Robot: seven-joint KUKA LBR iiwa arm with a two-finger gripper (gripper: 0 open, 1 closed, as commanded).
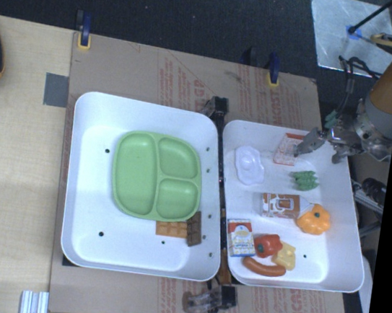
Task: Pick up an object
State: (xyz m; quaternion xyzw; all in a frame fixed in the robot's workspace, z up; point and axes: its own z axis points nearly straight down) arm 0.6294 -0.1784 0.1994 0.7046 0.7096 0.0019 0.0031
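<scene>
From my station I see the gripper [326, 144] at the upper right corner of the right bin [349, 233], hanging over its far edge. Its two fingers are spread apart with nothing between them; one finger [307, 145] angles down toward a small pink-and-white packet [287, 149] lying just beside it, though I cannot tell whether it touches.

The right bin holds the loose items. A clear or white plastic piece [249, 164] lies at the upper left, and a green leafy toy [304, 179] sits just below the gripper. Near the middle is a brown-and-white carton [279, 205], and just to its right an orange bell pepper [314, 219]. Along the near side I see a small blue-and-white box [240, 239], a red pepper [267, 244] touching it, a yellow piece [285, 257] beside that, and a sausage [262, 268] lying along the front.

The left bin [88, 172] holds a green divided plate [156, 175], set flat near the centre. An orange-brown block [171, 229] and a dark brown block [193, 228] lie touching each other at the plate's near edge. The blur makes the smaller items hard to name with confidence.
</scene>
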